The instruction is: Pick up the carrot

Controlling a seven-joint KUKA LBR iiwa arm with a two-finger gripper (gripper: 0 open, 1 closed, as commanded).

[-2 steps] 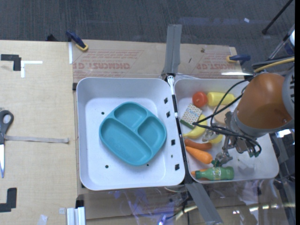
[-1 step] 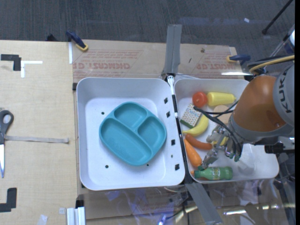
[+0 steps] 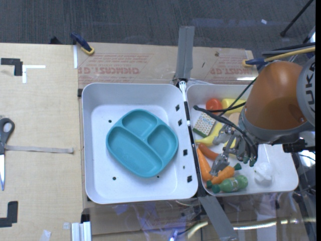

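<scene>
The tool [image 3: 224,160] is down low in the right bin [image 3: 281,182], its dark fingers pointing at the near left part of that bin, right over the heap of toy food. Whether those fingers are spread or closed I cannot tell from this angle, with cables and the wrist crowding them. Just under the tool's tip lies a carrot [image 3: 224,175], orange, angled across the near end of the bin; the tool looks to be touching or just above it, and I cannot say which. A second, longer carrot piece [image 3: 202,163] runs along the bin's left wall, just beside the first. Near of them sits a green vegetable [image 3: 233,184], touching the orange one. Farther back: a red tomato [image 3: 213,104] by the far wall, a yellow banana-like piece [image 3: 226,106] beside it, and a small patterned box [image 3: 203,124] leaning near the left wall. A white lump [image 3: 263,173] lies to the right of the tool. Above all this bulks the arm's orange band [image 3: 276,97]. Over in the left bin [image 3: 93,149], a blue divided plate [image 3: 142,142] lies flat in the middle. Out on the counter [image 3: 40,185] at far left, scissors [image 3: 4,139].
</scene>
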